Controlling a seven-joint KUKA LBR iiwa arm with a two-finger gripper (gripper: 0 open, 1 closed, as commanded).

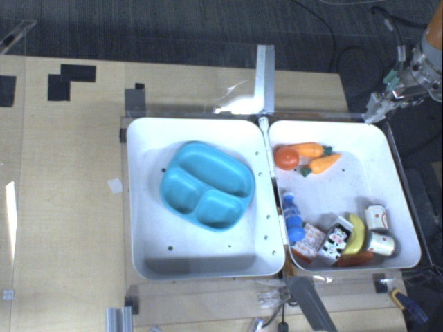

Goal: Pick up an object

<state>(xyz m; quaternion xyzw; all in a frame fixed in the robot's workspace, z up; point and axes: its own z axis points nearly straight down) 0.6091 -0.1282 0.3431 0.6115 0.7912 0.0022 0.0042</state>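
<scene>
**Grey arm parked high at the far right, the bins untouched**

Grey metal and an orange band are seen at the far right corner, where the gripper (387, 99) is held above and just outside the far right corner of the right bin (377, 138). Whether it is released or clenched cannot be told; the tool is small and partly cut off here, and nothing is seen in it.

Moving outward, the nearest candidates are met first: two orange carrots (317, 156) and a red tomato (286, 158), clustered at the far left of the right bin, against the divider. These lie to the left of the tool and somewhat nearer. The carrots' long axes are laid roughly left to right, the nearer one tilted slightly.

Further out, along the near edge of the same bin, a crowded pile is found: a blue bottle (291, 217), a yellow banana (356, 232) standing near-to-far, a patterned packet (337, 238) and two small white cans (378, 230). These are touching or overlapping one another.

In the left bin (142, 185), a blue divided plate (207, 184) is lying alone, well apart from the tool.

A pick has not yet been made. The carrot group is judged the easier target, being closer and less cluttered; a travel leftward and down would be called for, with the closing direction set across a carrot's long axis.
</scene>
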